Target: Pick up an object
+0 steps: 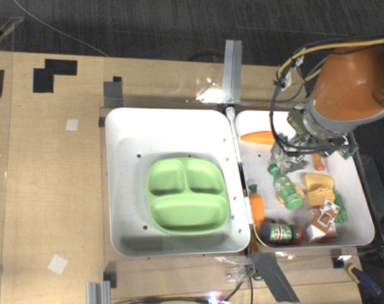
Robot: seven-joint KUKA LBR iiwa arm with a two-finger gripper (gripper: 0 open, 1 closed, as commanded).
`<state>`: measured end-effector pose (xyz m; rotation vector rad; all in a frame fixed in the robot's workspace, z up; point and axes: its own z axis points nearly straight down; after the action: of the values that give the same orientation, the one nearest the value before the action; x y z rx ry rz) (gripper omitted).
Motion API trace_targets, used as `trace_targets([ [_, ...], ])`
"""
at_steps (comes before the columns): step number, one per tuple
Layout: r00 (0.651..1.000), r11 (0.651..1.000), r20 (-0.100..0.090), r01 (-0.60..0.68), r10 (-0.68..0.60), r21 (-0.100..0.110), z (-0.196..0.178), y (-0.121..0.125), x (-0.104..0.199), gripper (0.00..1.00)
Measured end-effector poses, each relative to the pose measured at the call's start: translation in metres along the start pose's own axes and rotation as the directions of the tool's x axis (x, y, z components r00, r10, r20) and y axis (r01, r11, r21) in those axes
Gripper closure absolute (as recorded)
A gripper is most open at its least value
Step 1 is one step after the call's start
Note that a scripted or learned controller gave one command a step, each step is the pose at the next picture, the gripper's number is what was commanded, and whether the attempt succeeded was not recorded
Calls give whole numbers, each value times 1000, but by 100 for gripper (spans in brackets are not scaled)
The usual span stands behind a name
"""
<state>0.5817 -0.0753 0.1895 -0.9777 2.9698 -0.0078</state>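
My gripper hangs low in the right bin, under the orange band of the arm. Its tips sit just above a small green bottle that lies in the middle of that bin. An orange carrot lies at the bin's far left, another orange piece at the near left. A dark can with a red and green label lies along the near wall. Yellow cheese-like pieces and a small printed carton are to the right of the bottle.
The left bin holds a green divided plate. A metal post stands behind the wall between the bins. Cables loop over the arm's wrist at the right bin's far side.
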Motion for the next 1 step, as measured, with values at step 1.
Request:
trace_targets([
  [1,992,992,-4,-128,128,-8,3,94,-58,100],
])
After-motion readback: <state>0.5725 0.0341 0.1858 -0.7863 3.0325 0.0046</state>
